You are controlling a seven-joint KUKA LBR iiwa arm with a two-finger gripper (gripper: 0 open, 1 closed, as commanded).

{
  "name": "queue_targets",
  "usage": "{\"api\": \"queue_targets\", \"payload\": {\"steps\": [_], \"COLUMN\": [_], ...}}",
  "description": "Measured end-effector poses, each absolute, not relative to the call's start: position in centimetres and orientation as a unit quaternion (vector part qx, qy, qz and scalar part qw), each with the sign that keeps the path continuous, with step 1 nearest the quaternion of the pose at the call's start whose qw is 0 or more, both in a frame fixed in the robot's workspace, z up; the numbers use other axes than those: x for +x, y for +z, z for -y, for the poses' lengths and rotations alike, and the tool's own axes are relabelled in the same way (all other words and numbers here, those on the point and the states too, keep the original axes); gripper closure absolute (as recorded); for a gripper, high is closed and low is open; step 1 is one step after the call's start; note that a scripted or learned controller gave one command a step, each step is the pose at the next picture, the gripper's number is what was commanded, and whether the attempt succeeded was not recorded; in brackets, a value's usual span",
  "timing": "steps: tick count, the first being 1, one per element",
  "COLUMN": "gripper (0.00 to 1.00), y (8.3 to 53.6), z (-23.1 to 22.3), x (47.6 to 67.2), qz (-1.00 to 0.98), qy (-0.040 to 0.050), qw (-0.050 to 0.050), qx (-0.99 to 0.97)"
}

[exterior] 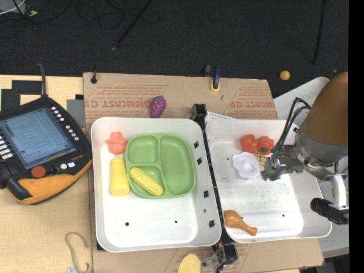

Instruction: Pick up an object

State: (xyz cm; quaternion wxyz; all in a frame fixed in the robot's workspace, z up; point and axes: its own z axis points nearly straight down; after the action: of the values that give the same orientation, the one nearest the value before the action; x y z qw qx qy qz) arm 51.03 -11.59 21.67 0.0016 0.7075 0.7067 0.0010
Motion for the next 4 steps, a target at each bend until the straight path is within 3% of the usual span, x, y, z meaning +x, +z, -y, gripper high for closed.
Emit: {"api": "queue_targets", "payload": {"steps": [1, 4], "gripper": [1.00, 1.00], "y": [22.8, 23.1], "z": [11.7, 1.3], "x": [51.1, 63.8], "qz": [-0.707, -0.708], "qy": [0.0000, 0.0011], "qw": [0.000, 0.000], "qx": [0.707, 0.706]}}
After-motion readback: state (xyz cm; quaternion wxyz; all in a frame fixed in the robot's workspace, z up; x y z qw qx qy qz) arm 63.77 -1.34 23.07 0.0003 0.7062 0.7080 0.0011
